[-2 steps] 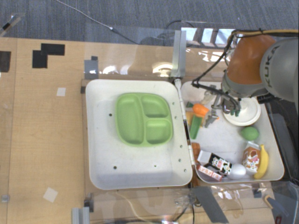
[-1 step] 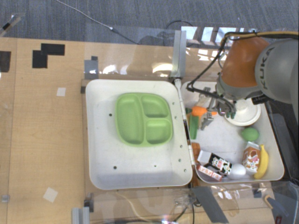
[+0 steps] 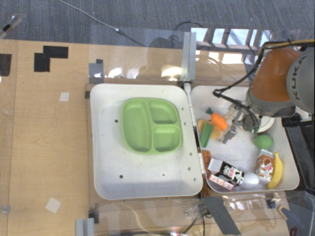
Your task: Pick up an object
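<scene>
Orange and green, a toy carrot (image 3: 215,123) is lying in the right bin (image 3: 290,181), with the gripper (image 3: 231,130) hanging just beside it. Its fingers are perhaps slightly parted around nothing, though blur makes this uncertain. A green sectioned plate (image 3: 150,125) is sitting in the left bin (image 3: 106,176).

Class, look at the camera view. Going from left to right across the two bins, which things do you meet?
Green divided plate → toy carrot → tool → green ball → banana.
</scene>
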Motion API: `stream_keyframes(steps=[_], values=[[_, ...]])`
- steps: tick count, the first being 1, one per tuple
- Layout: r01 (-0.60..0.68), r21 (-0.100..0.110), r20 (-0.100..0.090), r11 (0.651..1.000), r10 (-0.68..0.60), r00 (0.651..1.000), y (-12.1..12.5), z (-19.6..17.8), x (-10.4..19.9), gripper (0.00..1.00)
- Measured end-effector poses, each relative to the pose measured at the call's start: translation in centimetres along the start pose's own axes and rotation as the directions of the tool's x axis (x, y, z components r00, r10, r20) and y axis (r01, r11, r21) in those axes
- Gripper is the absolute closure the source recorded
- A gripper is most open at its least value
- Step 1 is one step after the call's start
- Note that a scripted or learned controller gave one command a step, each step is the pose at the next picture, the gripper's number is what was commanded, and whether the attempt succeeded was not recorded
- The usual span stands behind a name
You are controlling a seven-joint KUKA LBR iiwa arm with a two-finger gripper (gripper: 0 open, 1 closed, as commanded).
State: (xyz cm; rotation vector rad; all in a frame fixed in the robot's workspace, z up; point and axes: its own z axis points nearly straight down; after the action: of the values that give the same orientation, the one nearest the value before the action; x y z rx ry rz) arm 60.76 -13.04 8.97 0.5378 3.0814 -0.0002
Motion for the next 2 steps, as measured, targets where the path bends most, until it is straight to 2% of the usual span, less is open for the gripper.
stream_keyframes(steps=[1,2], values=[[-0.114,-0.002,-0.002,0.994,0.114,0.994,4.7,0.2,-2.8,0.0],[-0.107,-0.006,0.009,0.994,0.107,0.994,4.8,-1.3,-3.1,1.0]])
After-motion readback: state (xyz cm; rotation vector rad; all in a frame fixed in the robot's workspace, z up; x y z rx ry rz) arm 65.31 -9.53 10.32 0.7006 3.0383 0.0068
